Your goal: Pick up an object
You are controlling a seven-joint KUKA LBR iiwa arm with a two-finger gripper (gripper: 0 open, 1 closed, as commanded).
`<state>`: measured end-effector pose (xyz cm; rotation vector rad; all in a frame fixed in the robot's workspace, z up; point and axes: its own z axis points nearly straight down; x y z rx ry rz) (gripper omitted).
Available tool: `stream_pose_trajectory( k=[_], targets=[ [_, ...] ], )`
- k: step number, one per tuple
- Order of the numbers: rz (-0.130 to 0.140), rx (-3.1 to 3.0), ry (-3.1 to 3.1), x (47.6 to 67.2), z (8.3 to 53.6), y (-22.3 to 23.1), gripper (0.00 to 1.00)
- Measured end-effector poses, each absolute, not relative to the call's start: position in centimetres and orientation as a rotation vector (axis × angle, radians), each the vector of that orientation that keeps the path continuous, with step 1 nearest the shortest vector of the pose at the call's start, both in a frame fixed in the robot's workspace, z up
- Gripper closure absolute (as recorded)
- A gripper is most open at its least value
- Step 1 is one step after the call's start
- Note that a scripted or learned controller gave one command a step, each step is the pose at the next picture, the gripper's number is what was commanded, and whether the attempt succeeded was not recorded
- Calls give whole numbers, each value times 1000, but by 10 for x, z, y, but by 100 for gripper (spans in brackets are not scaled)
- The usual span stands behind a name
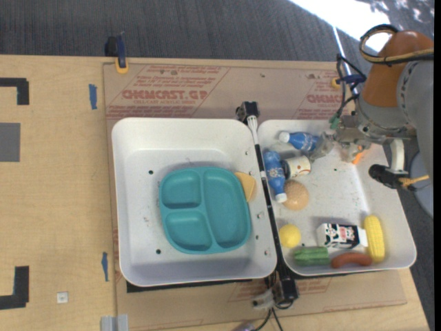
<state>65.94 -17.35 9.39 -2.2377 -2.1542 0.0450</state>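
Note:
The right bin [386, 205] holds several small items. A blue bottle [300, 141] lies at its far end, and a second blue bottle [273, 172] rests along the left wall. Beside them are a white cup [298, 165] and a tan ball [296, 196]. At the near end sit a yellow lemon [290, 236], a green cucumber [311, 255], a red sausage [350, 259], a corn cob [373, 236] and a black-and-white carton [340, 235]. My gripper [340, 138] hangs low over the far right corner, just right of the first bottle, with nothing seen in it.
The left bin [131, 185] holds a teal divided plate [204, 209] with a yellow piece [247, 184] at its right edge. A black clamp [247, 110] sits at the far end of the wall between the bins. The arm's grey body [403, 88] overhangs the right bin's far corner.

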Motion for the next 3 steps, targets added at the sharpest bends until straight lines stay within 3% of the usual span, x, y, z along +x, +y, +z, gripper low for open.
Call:
stream_pose_trajectory(
  k=[1, 2, 3],
  targets=[
    [-1, -2051, -2329, 661, 86, -188, 0],
    [-15, -2035, -2354, 668, 116, -210, 0],
    [-10, -1740, -2568, 666, 87, -213, 0]
  ],
)
